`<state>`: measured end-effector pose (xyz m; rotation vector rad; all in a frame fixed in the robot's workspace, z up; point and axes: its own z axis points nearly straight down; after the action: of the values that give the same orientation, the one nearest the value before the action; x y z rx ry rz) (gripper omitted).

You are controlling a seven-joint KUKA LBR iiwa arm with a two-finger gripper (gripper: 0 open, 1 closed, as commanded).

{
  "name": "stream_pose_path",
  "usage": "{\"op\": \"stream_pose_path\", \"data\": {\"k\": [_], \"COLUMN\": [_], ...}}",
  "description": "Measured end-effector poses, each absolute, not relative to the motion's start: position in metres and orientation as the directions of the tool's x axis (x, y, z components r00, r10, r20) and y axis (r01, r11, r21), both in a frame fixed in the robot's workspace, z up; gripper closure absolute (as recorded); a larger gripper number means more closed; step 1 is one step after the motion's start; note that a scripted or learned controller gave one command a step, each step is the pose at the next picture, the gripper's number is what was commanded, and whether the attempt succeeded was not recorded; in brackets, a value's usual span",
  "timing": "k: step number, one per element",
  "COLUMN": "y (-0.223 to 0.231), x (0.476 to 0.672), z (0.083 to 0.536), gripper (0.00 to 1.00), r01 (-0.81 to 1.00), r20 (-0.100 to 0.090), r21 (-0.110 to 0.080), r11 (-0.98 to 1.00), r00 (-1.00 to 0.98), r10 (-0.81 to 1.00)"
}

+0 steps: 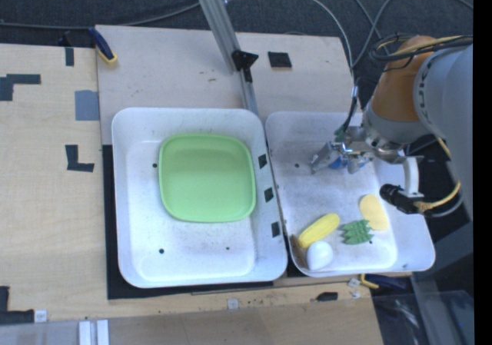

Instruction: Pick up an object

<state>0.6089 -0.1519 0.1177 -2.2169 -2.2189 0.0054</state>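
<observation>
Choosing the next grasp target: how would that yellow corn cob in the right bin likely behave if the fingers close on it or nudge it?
The corn cob looks rounded and elongated, so a nudge would probably roll it sideways. It lies against the white ball, which would likely roll off too. Its glossy look suggests light, stiff plastic, possibly slippery.

Yellow corn [318, 228], white egg [320, 255], green leaf [357, 232] and lemon [374, 213] lie clustered.
</observation>
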Motion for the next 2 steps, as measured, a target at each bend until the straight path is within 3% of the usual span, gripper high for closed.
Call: {"op": "stream_pose_path", "data": {"k": [1, 2], "y": [-0.151, -0.152], "x": [0.609, 0.61], "z": [0.088, 0.1], "gripper": [0.0, 1.0], "r01": [1.0, 1.0], "r20": [-0.001, -0.002], "r21": [-0.001, 0.002], "r11": [0.001, 0.001], "r00": [-0.001, -0.001], "r10": [1.0, 1.0]}}
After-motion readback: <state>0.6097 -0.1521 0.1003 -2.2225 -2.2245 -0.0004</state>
